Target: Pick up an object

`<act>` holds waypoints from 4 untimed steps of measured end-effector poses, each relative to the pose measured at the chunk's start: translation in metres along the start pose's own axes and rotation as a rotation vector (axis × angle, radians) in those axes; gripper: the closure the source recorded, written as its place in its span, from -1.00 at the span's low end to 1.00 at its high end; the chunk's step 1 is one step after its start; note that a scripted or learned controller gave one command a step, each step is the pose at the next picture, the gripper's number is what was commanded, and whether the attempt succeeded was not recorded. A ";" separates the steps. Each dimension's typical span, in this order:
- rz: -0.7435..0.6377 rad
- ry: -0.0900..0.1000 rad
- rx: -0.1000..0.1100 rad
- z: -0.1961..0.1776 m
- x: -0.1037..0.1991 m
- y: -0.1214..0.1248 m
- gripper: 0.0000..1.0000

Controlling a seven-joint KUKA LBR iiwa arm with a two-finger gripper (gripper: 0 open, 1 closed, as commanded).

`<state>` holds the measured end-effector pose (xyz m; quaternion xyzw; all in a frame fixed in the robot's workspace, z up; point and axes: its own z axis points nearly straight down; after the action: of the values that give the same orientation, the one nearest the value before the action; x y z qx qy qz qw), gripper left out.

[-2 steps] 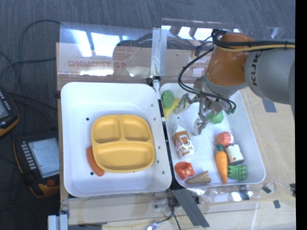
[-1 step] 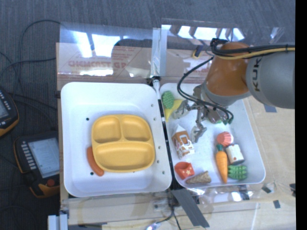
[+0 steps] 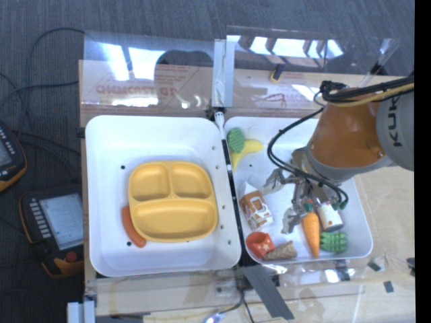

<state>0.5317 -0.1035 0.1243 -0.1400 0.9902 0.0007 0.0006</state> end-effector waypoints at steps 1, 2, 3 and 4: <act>0.023 -0.009 0.008 0.034 -0.009 0.005 -1.00; 0.019 -0.004 0.002 -0.061 -0.140 0.034 -1.00; -0.159 0.001 0.003 -0.059 -0.027 0.018 -1.00; -0.072 -0.015 0.004 0.000 -0.028 0.004 -1.00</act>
<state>0.5578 -0.0919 0.1244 -0.1754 0.9845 0.0000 0.0083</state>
